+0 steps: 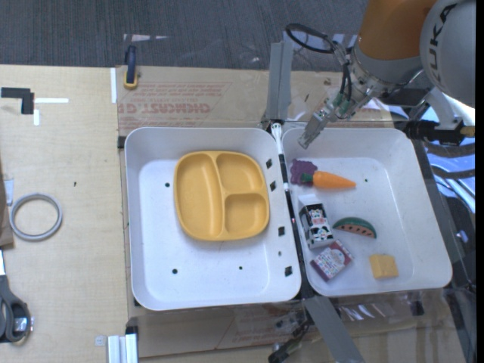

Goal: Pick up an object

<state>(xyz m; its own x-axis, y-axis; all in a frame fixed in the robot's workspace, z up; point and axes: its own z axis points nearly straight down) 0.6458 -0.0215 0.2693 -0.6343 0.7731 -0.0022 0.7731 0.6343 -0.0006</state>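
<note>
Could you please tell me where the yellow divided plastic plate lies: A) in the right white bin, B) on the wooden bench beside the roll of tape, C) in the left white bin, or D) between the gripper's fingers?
C: the yellow divided plastic plate lies flat inside the left white bin, apart from the toy food in the right white bin.

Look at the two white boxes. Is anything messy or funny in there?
Nothing looks spilled or broken. The yellow plate lies flat in the left bin. The carrot, watermelon slice and cheese sit loose in the right bin.
</note>
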